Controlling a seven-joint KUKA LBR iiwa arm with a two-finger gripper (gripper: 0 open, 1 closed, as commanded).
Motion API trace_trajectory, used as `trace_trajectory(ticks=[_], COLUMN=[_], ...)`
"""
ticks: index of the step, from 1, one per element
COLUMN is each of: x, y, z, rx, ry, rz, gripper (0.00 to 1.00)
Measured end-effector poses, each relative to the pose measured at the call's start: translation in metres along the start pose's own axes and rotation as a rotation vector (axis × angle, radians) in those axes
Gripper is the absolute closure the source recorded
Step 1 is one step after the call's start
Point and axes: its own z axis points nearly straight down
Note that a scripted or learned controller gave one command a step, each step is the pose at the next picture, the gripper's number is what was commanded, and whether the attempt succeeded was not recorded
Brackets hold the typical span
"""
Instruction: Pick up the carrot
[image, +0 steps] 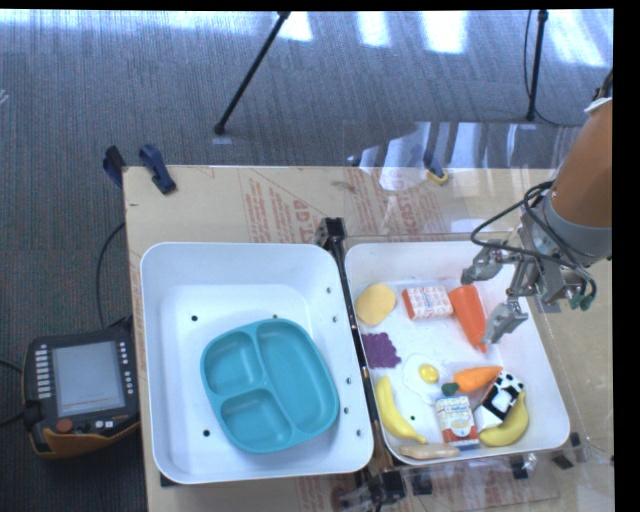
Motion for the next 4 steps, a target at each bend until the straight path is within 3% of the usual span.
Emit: trace_trajectory(ticks=[1, 2, 3, 4], x=[0.017, 0.066, 0.063, 0.084], y=[0.012, 0.020, 0.023, 0.046], z=[0.163, 0.164, 0.153, 0.107], rx=[-0.001, -0.001, -0.002, -0.001], ry=[-0.002, 0.003, -0.002, 0.000], rz=[-0.001, -0.021, -0.027, 0.288], gripper=[0.00, 0.00, 1.00, 1.00])
